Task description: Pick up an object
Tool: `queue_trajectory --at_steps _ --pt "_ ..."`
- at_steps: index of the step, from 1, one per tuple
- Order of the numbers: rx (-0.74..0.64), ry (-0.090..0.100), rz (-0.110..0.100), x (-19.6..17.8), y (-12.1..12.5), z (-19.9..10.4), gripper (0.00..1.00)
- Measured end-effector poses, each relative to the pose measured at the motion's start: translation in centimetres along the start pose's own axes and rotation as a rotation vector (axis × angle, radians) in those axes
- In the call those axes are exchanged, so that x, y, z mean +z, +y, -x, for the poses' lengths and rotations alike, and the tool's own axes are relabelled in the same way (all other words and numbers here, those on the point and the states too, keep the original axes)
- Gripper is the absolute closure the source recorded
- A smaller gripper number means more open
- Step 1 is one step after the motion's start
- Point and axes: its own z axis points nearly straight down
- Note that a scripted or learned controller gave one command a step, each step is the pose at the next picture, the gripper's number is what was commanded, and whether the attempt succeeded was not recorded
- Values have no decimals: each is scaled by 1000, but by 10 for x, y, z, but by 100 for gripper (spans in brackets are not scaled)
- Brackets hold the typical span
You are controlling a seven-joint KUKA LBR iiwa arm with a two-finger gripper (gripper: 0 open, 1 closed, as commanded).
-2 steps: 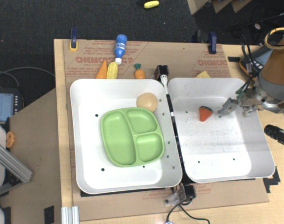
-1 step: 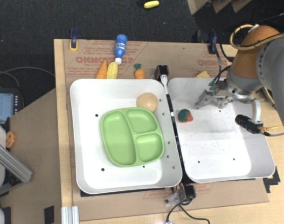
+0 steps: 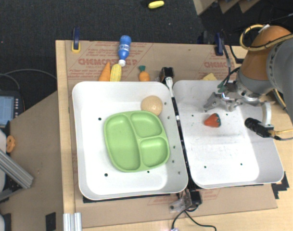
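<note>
Bins hold toy food; gripper (image 3: pixel 218 101) state is unclear.
Left bin (image 3: pixel 88 143): green tray (image 3: pixel 135 140), beige ball (image 3: pixel 152 104). Right bin (image 3: pixel 228 162): strawberry (image 3: pixel 212 120). Red board print maybe "CHEMCAST".

Open white floor across the right bin (image 3: pixel 233 162) below the strawberry (image 3: pixel 212 121); green tray (image 3: pixel 135 141) crowding the left bin (image 3: pixel 88 129).

Lowered arm, end effector (image 3: pixel 214 101) leftward

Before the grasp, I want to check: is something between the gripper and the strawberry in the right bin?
Nothing visible. The strawberry lies alone on the right bin floor, just below the gripper.
</note>
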Motion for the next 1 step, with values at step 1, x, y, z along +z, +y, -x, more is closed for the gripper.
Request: queue_trajectory --at_steps 1 --pt "-1 4 -8 0 -38 -41 0"
